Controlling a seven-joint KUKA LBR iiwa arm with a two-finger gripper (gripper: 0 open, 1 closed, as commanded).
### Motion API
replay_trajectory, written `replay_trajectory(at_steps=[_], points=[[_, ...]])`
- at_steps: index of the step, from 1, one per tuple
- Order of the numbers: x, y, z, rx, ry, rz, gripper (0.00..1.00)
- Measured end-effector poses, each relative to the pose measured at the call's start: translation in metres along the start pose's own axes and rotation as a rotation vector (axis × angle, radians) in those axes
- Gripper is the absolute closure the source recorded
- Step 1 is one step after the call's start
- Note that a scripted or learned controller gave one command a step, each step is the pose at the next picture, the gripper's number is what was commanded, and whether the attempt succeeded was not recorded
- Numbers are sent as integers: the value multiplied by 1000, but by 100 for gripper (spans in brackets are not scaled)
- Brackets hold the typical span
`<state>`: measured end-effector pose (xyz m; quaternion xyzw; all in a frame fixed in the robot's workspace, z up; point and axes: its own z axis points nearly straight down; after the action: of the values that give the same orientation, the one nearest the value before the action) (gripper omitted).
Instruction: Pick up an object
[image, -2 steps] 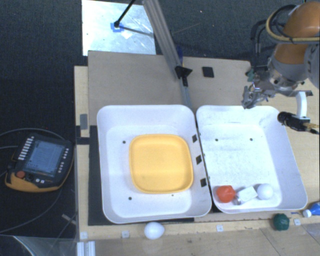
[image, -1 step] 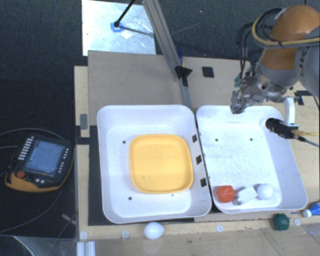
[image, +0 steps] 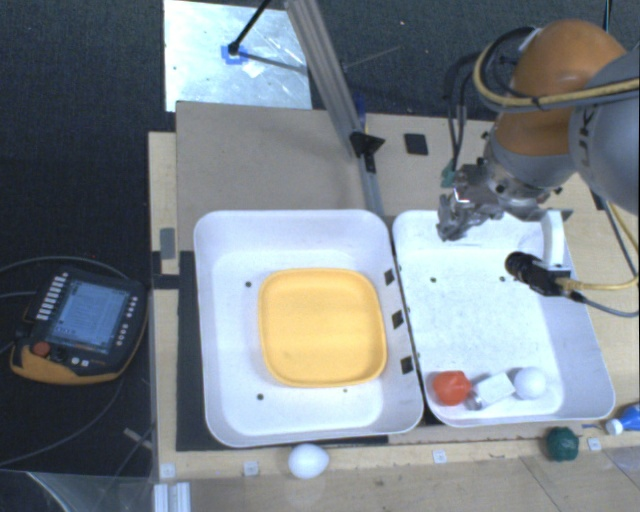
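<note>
In the right bin (image: 560, 330), near its front edge, lie a red-orange ball-like object (image: 449, 387), a small grey-white piece (image: 491, 390) and a white ball (image: 529, 381). A yellow square plate (image: 322, 325) rests in the left bin (image: 225, 300). My gripper (image: 455, 221) hangs above the back left corner of the right bin, far from the objects at the front, and nothing shows between its fingers.
A white ball (image: 308, 460) and a dark green ball (image: 561, 443) lie on the bench in front of the bins. A teach pendant (image: 78, 330) sits at the left. A slanted metal pole (image: 335, 85) rises behind the bins. A black fitting (image: 530, 271) hangs over the right bin.
</note>
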<state>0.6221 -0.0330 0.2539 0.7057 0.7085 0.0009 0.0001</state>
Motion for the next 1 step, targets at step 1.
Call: replay_trajectory(at_steps=[1], points=[[49, -21, -4, 1, 0, -1, 100]])
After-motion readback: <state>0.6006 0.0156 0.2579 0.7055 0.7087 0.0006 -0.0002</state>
